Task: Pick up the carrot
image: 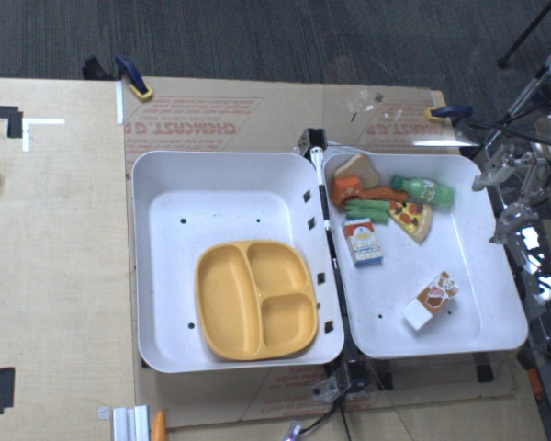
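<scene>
The carrot [365, 192] is an orange piece lying in the back left corner of the right bin [477, 315]. It is wedged between a bread slice [354, 167] behind it and a green vegetable [367, 208] in front of it. The gripper [512, 196] hangs at the right rim of the right bin, well to the right of the carrot and apart from it. Its metal parts blend with the clutter at the frame's edge.
A green bottle [424, 189] and a pizza slice [410, 217] lie right of the carrot. A small carton [363, 243] and a white and brown box [431, 299] sit nearer the front. The left bin [165, 274] holds a yellow divided plate [255, 298].
</scene>
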{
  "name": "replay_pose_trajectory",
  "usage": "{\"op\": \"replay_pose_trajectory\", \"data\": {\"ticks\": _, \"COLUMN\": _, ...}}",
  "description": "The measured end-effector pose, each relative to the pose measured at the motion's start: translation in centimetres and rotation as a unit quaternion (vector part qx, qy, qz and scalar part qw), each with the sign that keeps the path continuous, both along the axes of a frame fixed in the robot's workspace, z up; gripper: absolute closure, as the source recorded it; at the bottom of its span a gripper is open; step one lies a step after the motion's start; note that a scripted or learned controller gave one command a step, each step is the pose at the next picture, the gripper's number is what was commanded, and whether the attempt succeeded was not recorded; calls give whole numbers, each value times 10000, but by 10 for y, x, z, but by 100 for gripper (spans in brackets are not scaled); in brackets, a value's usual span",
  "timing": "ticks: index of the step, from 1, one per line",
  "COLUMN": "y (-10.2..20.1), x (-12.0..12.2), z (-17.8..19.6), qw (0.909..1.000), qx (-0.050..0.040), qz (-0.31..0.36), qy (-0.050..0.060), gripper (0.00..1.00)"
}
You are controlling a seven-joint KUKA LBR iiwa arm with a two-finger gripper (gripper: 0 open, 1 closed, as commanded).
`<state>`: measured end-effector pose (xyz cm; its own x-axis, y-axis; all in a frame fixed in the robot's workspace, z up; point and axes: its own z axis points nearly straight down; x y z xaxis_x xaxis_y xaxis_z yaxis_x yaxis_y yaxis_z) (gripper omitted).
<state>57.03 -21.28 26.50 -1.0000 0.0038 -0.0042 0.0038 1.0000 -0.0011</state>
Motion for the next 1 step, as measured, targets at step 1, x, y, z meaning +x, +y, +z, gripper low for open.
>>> {"op": "replay_pose_trajectory", "data": {"ticks": 1, "y": 56, "x": -5, "z": 278, "qw": 9973, "qx": -3, "qz": 730, "qy": -22, "gripper": 0}}
